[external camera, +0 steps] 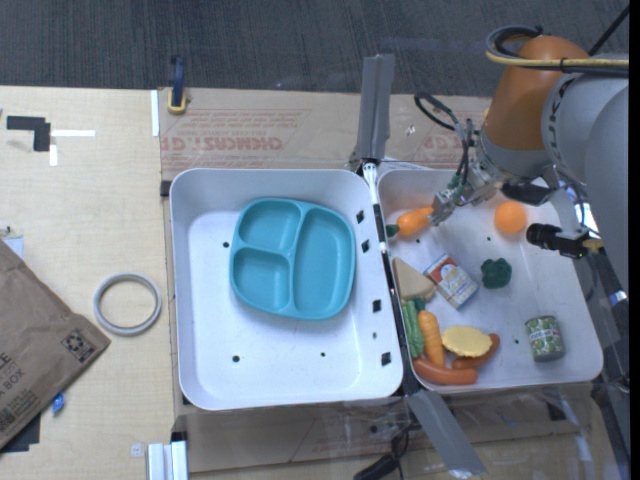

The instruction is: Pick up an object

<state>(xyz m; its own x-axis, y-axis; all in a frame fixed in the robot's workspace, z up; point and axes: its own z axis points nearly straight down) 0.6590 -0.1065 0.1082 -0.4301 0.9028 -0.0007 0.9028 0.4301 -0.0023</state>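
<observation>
The right bin [560,368] holds several toy foods. An orange carrot [410,222] lies at its far left, next to the divider. My gripper [447,202] reaches down from the right, and its tip sits just at the carrot's right end. Whether it touches the carrot is unclear. An orange ball [511,218] rests to the right of the gripper, with a green broccoli piece [495,272] below it. A small printed box [453,281] and a tan sandwich wedge [411,282] lie in the bin's middle left.
The left bin [200,268] holds a teal divided plate [294,258]. Along the right bin's near side are a second carrot [431,336], a yellow shell [468,342], a red sausage [446,373] and a green can [543,337]. A tape ring [127,302] lies on the bench at left.
</observation>
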